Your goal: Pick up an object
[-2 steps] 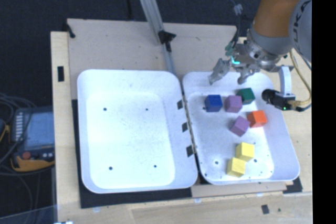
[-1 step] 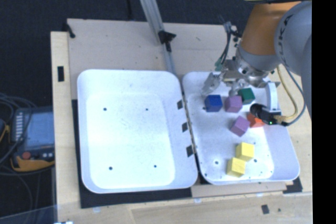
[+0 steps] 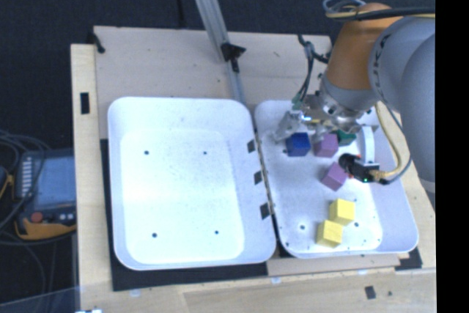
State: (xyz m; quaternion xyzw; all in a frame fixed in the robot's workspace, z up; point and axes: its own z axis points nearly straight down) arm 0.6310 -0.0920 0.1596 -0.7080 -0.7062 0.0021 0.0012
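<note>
Your claw (image 3: 311, 130) hangs low at the back of the right bin (image 3: 388, 238), right over the blue block (image 3: 297, 144), with a purple block (image 3: 325, 145) just beside it on the right. You can't tell from up here whether the claw is spread or pressed together; the wrist hides that. So don't call it a grasp yet: nothing is plainly pinched. If blue is your target, centre over it and come down straight, because that purple neighbour sits close enough to get nudged or wedged in. Square the fingers to the flat faces, not the corners, and lift slowly. A second purple block (image 3: 335, 176) lies nearer the middle, by the black cable end with its green light, and two yellow blocks (image 3: 335, 222) sit close together toward the front. All small, hard-edged cubes with a matte look, likely light. The bins are smooth white plastic, shallow, round-cornered; the left bin (image 3: 117, 157) is speckled. The table (image 3: 161, 62) is pale board.
</note>
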